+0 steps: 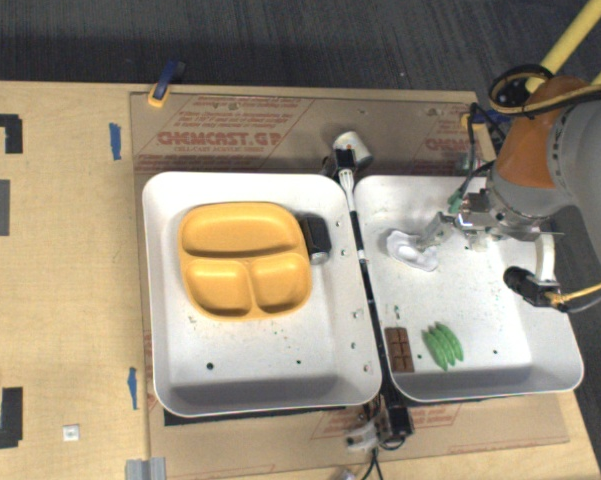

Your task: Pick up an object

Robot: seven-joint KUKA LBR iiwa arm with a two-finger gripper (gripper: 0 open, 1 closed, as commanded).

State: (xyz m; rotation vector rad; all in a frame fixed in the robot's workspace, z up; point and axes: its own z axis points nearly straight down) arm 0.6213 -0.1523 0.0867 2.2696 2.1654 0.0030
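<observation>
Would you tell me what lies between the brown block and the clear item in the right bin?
Nothing: the camera view shows bare bin floor between block and clear item.

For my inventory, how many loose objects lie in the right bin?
3: a clear plastic piece near its upper left, a brown chocolate bar by its left wall, and a green leafy toy beside that bar. The arm may hide others.

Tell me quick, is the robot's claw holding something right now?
Gripper: it is over the right bin, close to the clear plastic thing; whether it is open, shut or holding anything cannot be told.
</observation>
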